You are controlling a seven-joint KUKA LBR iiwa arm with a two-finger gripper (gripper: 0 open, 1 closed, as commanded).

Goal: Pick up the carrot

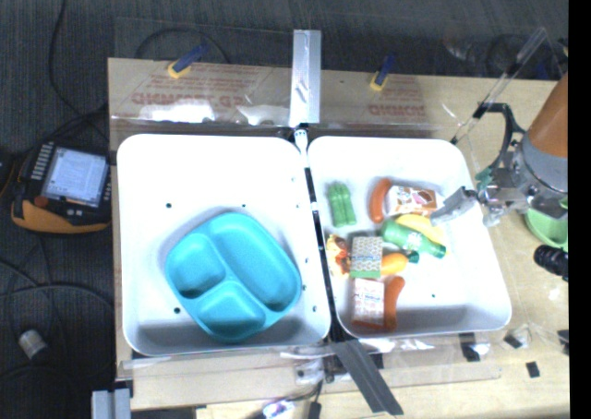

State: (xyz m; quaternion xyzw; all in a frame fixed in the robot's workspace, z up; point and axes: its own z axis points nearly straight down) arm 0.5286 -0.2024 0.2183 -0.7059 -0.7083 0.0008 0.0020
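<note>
The carrot [395, 261], a short orange piece with a green top, lay in the right bin [480, 306] near the middle of a crowded heap, its body partly tucked beneath a green and yellow toy [416, 233] and just beside a grey patterned packet [367, 256]. A red sausage [389, 300] curved below it, a snack packet [411, 197] and a second red piece [379, 197] lay above, and a green pickle [341, 204] sat apart toward the divider. The left bin [148, 186] carried a blue divided tray [233, 274]. The end effector [457, 203] stood at the right bin's right-hand rim, above and to the right of the carrot and well short of it, with nothing between its fingers; whether they were spread or closed could not be told at this size. The step in hand appeared to be the approach, before any grasp. The next move would call for travel leftward and down into the heap, with the fingers set across the carrot's exposed orange body, clear of the overlapping toy and the packet.
</note>
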